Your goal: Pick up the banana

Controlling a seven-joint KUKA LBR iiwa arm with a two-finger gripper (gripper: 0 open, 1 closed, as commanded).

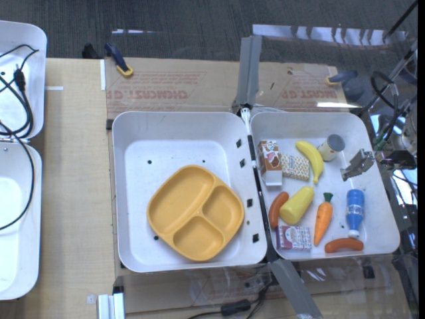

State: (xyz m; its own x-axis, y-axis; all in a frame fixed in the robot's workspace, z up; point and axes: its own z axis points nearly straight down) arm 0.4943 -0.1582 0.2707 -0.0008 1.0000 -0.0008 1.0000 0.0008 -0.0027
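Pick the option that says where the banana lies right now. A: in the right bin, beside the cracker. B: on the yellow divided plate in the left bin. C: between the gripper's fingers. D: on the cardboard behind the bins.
A: the banana lies in the right bin, just right of the cracker, while the gripper sits apart from it near the bin's right side.
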